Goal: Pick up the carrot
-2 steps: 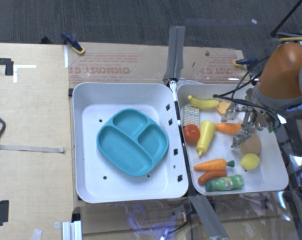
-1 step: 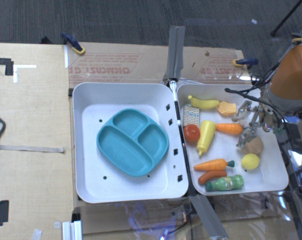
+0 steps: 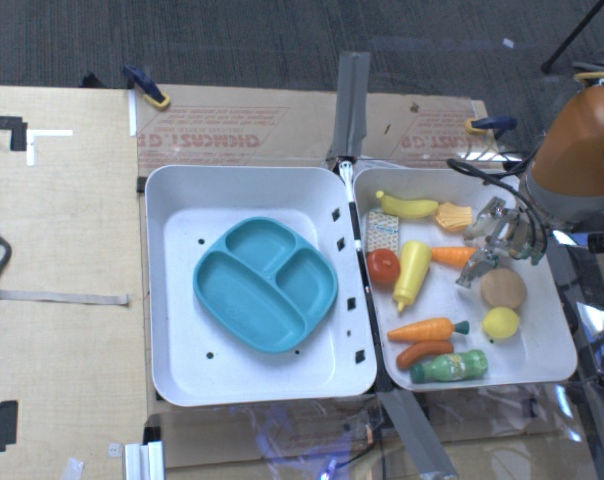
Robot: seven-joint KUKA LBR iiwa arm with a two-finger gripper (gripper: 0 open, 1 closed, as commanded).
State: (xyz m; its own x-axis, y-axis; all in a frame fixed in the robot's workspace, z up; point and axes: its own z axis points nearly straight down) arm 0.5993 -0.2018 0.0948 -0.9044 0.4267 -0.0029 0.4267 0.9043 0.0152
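The carrot (image 3: 425, 329), orange with a green stub at its right end, lies flat in the lower middle of the right bin (image 3: 562, 368). My gripper (image 3: 477, 253) hangs over the upper right part of that bin, well above and to the right of the carrot. It is open and holds nothing. The right end of a smaller orange cone-shaped piece (image 3: 450, 257) lies just at the gripper's left side. The grey arm with its orange band (image 3: 577, 143) comes in from the right.
Around the carrot are a red sausage (image 3: 423, 352), a green bottle (image 3: 449, 367), a lemon (image 3: 500, 323), a brown potato (image 3: 503, 290), a yellow bottle (image 3: 412, 273), a tomato (image 3: 383, 266), a banana (image 3: 406, 206) and a bread piece (image 3: 454, 216). The left bin holds a blue divided plate (image 3: 266, 284).
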